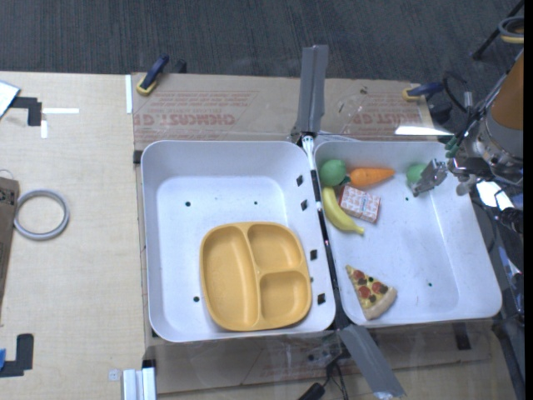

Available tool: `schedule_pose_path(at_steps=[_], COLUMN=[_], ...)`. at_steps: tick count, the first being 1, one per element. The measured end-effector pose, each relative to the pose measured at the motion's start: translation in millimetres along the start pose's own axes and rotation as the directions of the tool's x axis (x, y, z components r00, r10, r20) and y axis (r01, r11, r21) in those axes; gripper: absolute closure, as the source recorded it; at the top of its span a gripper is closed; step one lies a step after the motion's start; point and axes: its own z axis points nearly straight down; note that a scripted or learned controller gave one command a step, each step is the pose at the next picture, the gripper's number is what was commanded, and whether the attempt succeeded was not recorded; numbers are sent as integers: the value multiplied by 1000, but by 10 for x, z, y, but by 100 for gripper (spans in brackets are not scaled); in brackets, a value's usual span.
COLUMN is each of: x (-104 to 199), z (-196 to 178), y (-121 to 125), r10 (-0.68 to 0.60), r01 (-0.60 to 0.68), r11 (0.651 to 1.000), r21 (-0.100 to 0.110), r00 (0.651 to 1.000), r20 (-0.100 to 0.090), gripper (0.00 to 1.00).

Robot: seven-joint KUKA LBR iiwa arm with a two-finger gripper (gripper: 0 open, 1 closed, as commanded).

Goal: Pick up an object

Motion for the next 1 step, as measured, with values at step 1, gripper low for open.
schedule_pose_path(at_steps=[1], x=[-8], z=[-68], y=[4], r10=[-2], r01=[2], r11=[1000], r21=[3], r00=[1000], r20=[0], gripper=[100])
